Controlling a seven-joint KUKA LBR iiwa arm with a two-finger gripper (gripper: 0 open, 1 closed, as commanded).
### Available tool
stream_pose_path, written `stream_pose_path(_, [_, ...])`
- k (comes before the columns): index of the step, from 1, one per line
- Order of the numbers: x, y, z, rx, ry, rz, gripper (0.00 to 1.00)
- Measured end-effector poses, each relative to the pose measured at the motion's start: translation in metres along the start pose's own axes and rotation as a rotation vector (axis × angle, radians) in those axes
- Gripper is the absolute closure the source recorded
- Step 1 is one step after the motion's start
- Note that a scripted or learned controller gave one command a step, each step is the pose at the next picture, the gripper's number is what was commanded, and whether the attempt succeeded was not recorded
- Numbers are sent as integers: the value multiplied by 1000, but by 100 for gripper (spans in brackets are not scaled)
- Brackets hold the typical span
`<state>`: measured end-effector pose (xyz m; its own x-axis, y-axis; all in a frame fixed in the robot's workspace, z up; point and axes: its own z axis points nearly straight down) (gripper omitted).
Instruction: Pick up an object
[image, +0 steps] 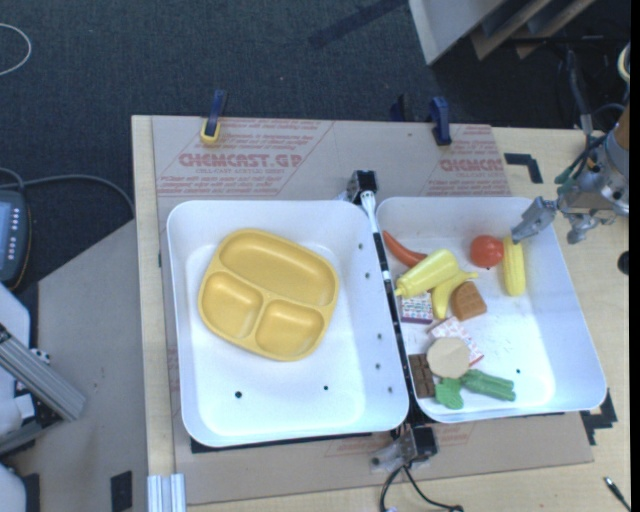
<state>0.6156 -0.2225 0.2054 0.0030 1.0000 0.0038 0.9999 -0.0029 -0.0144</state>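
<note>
Clutter is your chief risk: the right bin (560, 385) carries its toy food packed close, so jaws closing on one piece may, in my judgement, nudge or pinch a neighbour and come away with nothing.

Nearest you, at that bin's front, a green vegetable piece (478, 387) lies touching a round tan disc (448, 356), with a dark brown bar (422, 374) just beside them against the divider. Behind these a small printed packet (417, 306) sits beside a brown bread-like piece (467, 300); a yellow pepper-like piece (428, 274) overlaps an orange-red carrot shape (402, 247). Farther back a red tomato (487, 251) rests just beside a yellow corn cob (513, 268). Any of these would serve as your object; the corn and tomato lie nearest the gripper (545, 224).

The gripper hangs over the right bin's far right corner, above and clear of the corn. You should note that I cannot tell whether the jaws are apart or together; nothing is seen between them. A slanted descent could roll the tomato away.

The left bin (200, 400) holds one yellow divided plate (268, 293), its three compartments bare, well apart from the gripper on the tabletop (160, 180)
</note>
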Motion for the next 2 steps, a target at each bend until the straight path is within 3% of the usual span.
stream_pose_path(1, [0,3,-9,-14,-4,-3,0])
stream_pose_path(2, [2,-4,53,-8,-2,-3,0])
